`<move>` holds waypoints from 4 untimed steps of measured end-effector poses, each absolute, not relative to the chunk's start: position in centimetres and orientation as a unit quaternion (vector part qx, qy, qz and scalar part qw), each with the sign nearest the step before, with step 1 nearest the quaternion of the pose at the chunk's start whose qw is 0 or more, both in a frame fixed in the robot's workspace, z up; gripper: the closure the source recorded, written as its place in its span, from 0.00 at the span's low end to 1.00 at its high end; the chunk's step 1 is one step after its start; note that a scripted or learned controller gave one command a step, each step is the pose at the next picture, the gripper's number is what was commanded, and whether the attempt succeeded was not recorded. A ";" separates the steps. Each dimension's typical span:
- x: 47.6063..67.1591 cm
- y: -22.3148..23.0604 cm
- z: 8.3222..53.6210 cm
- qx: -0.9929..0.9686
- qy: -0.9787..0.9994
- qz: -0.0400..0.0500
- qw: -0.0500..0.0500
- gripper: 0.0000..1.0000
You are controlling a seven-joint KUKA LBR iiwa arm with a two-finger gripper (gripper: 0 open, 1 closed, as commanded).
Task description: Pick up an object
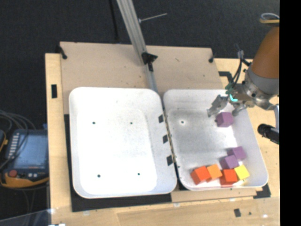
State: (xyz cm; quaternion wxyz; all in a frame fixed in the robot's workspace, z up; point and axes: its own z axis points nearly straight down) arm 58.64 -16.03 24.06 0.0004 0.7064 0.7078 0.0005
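Observation:
My gripper (227,108) hangs over the back right part of the right bin (197,140), its two fingers spread apart and open. A purple block (224,119) lies just below and between the fingertips, on or close to the bin floor; nothing shows it clamped. Near the front right corner of the same bin there is a cluster of blocks: two purple ones (233,157), two orange ones (207,173), a red-orange one (229,176) and a yellow one (241,172).
The left bin (113,140) sits beside the right one, with a row of black clips (165,138) along the shared edge. A slanted metal pole (134,27) rises from behind the bins. A handheld control unit (23,154) lies off the bench at the left.

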 end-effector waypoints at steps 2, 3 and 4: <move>59.2 -16.0 11.8 0.708 0.706 -0.002 -0.001 0.00; 59.3 -16.1 9.7 0.708 0.706 -0.001 0.001 0.00; 59.4 -16.2 10.9 0.711 0.704 0.001 0.003 1.00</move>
